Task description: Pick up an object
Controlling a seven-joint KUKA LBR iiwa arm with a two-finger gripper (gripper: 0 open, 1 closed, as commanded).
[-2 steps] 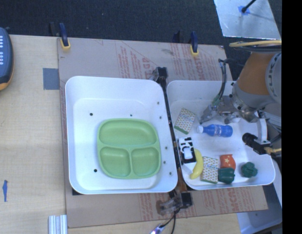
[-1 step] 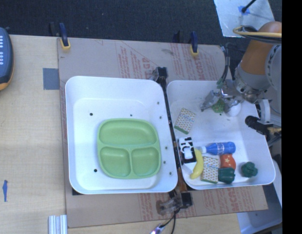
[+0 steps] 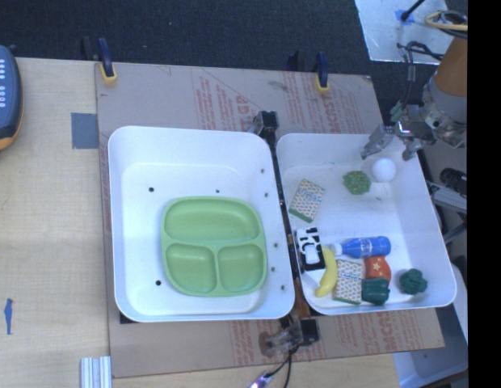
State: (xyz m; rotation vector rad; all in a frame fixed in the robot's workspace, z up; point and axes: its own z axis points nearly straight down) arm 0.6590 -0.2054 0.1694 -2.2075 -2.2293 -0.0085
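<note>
My gripper point(image 3: 393, 138) sits at the far right corner of the right bin point(image 3: 412, 217), fingers spread and nothing between them. It hangs over the rim, so I'm staged for a drop-in, not committed to a target yet.

Nearest candidates: white ball point(image 3: 384, 169) just under the fingers, touching or almost touching a fuzzy green ball point(image 3: 357, 182). The white one looks like the easiest reach, but round, and its neighbour is close enough to get bumped.

Further out: patterned card point(image 3: 306, 199) lying flat, poor for a pinch. Along the near wall there's a cluster: blue bottle point(image 3: 364, 246) on its side, banana point(image 3: 328, 272), orange piece point(image 3: 377, 267), dark green item point(image 3: 412, 281). They're crowded together, so there's little room for fingers.

Left bin point(image 3: 129, 217) holds only a green divided plate point(image 3: 212, 246), well apart from me.
</note>
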